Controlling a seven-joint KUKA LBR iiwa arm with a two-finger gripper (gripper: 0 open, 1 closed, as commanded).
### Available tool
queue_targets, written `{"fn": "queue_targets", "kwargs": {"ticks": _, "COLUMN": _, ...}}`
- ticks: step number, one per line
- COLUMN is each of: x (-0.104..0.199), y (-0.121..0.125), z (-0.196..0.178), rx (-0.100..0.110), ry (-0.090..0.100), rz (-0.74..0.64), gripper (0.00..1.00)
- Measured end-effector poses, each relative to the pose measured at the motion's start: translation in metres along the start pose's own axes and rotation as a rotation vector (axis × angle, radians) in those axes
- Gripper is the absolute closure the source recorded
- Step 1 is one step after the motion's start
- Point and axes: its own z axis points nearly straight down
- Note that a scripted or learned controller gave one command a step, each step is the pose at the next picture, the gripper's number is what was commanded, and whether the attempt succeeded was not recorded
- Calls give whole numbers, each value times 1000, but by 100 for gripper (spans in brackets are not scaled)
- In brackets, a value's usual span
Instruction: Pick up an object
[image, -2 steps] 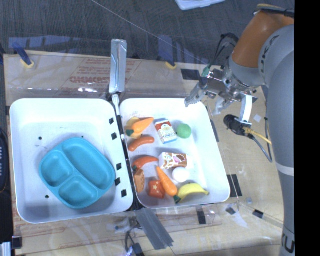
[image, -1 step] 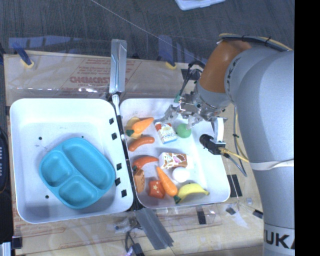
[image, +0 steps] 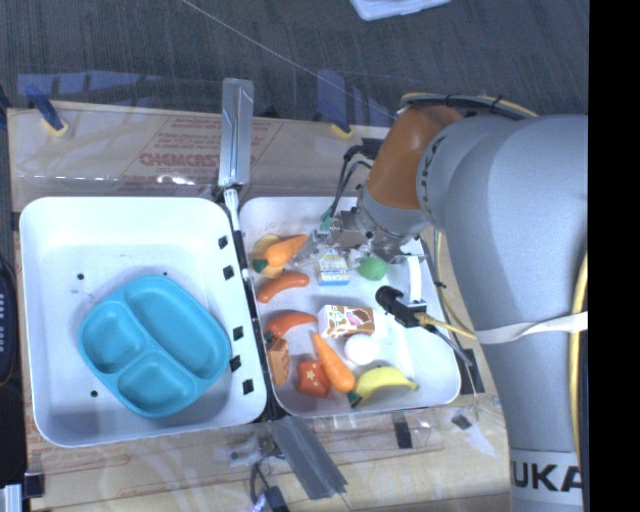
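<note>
The right bin (image: 425, 385) holds several toy foods: an orange carrot (image: 284, 249) at its back left, a sausage (image: 281, 286), a red pepper-like piece (image: 289, 322), a brown-and-white carton (image: 347, 320), a white egg (image: 359, 349), another carrot (image: 333, 364), a red piece (image: 311, 377), a banana (image: 384, 381) and a green ball (image: 372, 267). My gripper (image: 338, 243) reaches down at the bin's back middle, just above a small blue-and-white box (image: 333, 268), with the green ball to its right. The arm's wrist hides its fingers.
The left bin (image: 60, 230) holds a blue divided tray (image: 153, 343). A metal bar (image: 235, 130) runs back from the divider between the bins. The grey arm with its orange band (image: 405, 160) covers the right bin's back right corner.
</note>
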Motion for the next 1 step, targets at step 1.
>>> {"fn": "queue_targets", "kwargs": {"ticks": 1, "x": 2, "y": -10, "z": -8, "rx": 2, "ry": 0, "rz": 172, "gripper": 0}}
